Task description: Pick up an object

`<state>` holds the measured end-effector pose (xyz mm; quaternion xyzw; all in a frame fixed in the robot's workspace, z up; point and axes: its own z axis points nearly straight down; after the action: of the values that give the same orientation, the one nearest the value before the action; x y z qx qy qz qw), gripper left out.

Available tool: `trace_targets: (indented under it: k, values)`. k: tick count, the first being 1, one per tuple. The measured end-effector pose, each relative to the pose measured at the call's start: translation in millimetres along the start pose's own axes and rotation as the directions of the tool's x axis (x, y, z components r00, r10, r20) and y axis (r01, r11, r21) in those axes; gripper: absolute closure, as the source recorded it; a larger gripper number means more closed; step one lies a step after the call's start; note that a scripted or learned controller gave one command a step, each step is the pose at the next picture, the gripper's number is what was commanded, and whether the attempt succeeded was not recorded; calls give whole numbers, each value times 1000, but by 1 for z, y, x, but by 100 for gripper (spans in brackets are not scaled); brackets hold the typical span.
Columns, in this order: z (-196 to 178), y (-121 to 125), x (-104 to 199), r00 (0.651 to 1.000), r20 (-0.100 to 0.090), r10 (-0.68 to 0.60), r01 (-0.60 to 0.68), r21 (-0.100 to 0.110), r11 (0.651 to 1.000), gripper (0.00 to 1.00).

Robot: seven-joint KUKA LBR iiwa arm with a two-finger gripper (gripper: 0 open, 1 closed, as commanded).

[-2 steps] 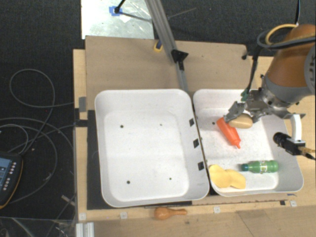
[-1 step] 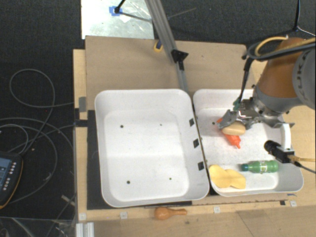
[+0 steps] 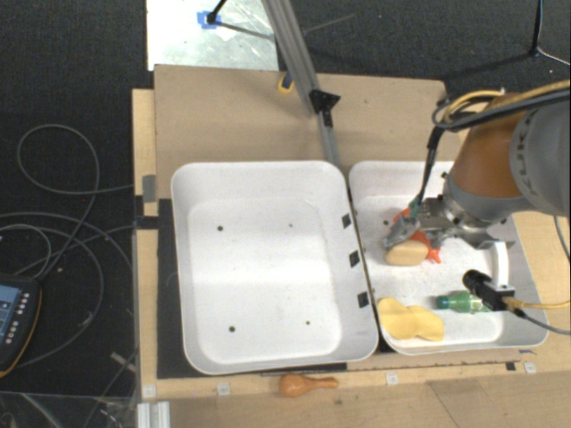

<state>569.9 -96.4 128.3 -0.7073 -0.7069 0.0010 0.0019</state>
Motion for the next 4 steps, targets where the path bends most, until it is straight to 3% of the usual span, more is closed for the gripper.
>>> trace_targets:
  k: [1, 3, 4]
  values:
    - [-14, 2, -1, 1000, 1, 0, 0, -7, 1000, 100]
    - [-114, -1, -3, 1000, 3, -6, 6, -12, 1000, 100]
    - [-119, 1, 42, 1000, 0, -10, 10, -7, 1000, 100]
